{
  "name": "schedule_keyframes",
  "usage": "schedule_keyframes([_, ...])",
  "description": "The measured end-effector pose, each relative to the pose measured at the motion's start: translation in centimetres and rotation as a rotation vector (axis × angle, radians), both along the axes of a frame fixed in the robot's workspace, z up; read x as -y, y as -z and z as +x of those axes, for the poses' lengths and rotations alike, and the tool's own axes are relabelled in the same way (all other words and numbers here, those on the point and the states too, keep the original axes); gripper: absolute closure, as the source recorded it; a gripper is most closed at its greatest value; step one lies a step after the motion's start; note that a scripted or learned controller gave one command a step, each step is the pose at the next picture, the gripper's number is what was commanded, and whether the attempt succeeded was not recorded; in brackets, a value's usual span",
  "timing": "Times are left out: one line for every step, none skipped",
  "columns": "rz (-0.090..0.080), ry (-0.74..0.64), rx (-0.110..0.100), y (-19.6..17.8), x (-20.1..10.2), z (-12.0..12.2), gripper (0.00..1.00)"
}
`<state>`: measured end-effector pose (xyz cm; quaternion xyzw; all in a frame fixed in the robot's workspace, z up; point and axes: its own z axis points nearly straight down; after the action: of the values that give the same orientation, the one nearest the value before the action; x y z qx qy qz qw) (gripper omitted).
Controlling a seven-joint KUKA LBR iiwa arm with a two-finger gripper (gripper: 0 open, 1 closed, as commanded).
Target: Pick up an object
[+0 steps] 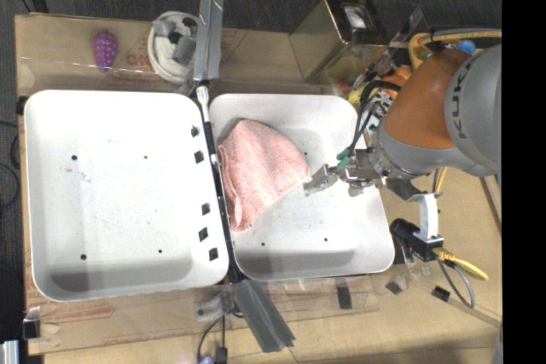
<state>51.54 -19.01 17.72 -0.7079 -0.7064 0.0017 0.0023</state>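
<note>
step: approach pink cloth (258,169) | tool (321,179) just right of cloth, finger state unclear | advice: descend squarely onto its raised fold

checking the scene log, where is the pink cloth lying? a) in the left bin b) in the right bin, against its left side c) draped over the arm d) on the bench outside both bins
b: the pink cloth lies inside the right bin, bunched against its left wall by the divider, with the gripper close to the cloth's right edge.
</note>
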Motion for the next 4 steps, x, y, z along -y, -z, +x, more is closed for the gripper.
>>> schedule_keyframes([0.000,-0.115,0.002,7.1,-2.7,6.9,0.00])
schedule_keyframes([0.000,-0.237,0.005,8.5,-4.7,10.5,0.00])
schedule_keyframes([0.001,-0.267,0.002,8.6,-4.2,8.3,0.00])
schedule_keyframes([0.001,-0.270,0.000,7.6,-4.3,8.3,1.00])
